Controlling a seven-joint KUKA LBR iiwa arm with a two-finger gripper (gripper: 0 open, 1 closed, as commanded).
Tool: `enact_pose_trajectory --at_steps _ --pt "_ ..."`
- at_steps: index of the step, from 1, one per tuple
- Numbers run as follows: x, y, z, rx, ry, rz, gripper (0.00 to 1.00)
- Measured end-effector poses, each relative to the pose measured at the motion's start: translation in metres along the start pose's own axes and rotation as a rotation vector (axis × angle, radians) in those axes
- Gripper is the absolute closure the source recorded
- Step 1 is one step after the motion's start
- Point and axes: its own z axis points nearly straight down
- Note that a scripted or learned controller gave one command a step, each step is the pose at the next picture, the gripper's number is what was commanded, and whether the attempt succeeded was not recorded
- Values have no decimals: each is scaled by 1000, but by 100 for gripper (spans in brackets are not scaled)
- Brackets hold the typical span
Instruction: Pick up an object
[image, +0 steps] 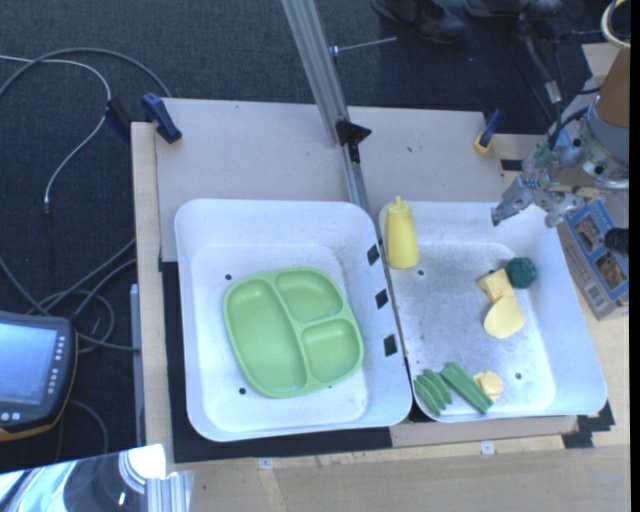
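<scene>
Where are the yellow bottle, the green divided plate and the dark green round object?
yellow bottle (401, 238), camera view, middle of its body
green divided plate (255, 335), camera view, floor of its long compartment
dark green round object (521, 270), camera view, its top
</scene>
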Motion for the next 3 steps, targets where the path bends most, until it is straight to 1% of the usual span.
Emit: enact_pose_trajectory --at_steps 1,2,3 --pt "0 0 0 0 0 0 0" --pt "8 4 59 5 1 0 0" --pt "8 -7 115 5 1 1 0"
